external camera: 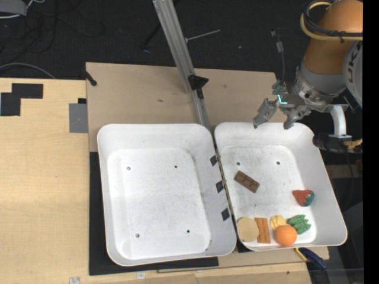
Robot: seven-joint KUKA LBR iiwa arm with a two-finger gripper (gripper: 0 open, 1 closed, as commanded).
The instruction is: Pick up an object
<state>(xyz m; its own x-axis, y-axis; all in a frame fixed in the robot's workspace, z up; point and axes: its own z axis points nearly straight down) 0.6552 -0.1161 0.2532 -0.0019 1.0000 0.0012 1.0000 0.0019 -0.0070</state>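
My gripper (276, 118) hangs open above the far rim of the right bin (323, 176), with nothing between its two grey fingers. In that bin lie a brown chocolate-bar piece (246, 181) near the middle and a red strawberry-like toy (303, 197) at the right wall. Along the near edge sit a tan bread slice (248, 229), an orange-brown cracker (263, 230), a small yellow toy (277, 221), an orange ball (286, 235) and a green leafy toy (299, 223). All of these lie well below and in front of the gripper.
The left bin (112, 158) stands beside the right one, joined by black clips (219, 186). A slanted aluminium bar (177, 46) rises behind the bins' junction. The arm's orange band (331, 37) is at upper right. Wooden bench surface lies to the left.
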